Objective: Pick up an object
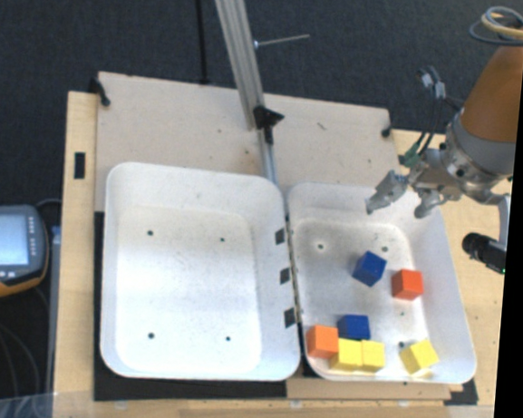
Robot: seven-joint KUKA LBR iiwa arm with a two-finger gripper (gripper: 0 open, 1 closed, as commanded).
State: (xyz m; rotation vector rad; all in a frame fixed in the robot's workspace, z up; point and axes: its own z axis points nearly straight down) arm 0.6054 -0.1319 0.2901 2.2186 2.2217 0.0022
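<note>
Currently: gripper [401, 199] spread, holding nothing, above right bin [452, 266] far edge; blue cube [369, 268] and red cube [408, 284] mid-bin, apart; remaining cubes crowd near edge. Advice: descend on blue cube, standing free; close squarely across opposite faces.

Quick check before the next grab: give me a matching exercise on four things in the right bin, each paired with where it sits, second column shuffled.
Things:
1. tilted blue cube
2. lone orange cube
3. single yellow cube
4. pincer

Places:
A. near the bin's front right corner
B. over the bin's far rim, nothing between its fingers
C. mid-bin, left of the lone orange cube
D. mid-bin, toward the right wall

Pairs: 1-C, 2-D, 3-A, 4-B
</note>
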